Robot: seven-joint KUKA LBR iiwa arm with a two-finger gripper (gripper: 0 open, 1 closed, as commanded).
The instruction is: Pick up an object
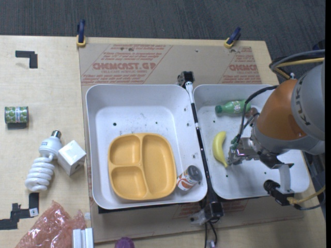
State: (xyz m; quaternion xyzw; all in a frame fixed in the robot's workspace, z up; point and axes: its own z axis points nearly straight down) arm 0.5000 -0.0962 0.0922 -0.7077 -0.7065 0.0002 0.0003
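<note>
In the right bin [258, 190] a yellow banana [220, 148] lies lengthwise near the left wall. A green bottle [232, 107] lies on its side at the bin's far end. My gripper [236, 154] is down in this bin, just right of the banana's lower half and very close to it. The orange band and grey wrist cover the bin's right part. I see nothing held by the gripper.
The left bin [98, 138] holds a yellow divided plate [142, 165] and a small can [189, 177] at its near right corner. On the bench to the left lie a spiral light bulb [42, 167], a white cube [72, 157] and a green can [16, 115].
</note>
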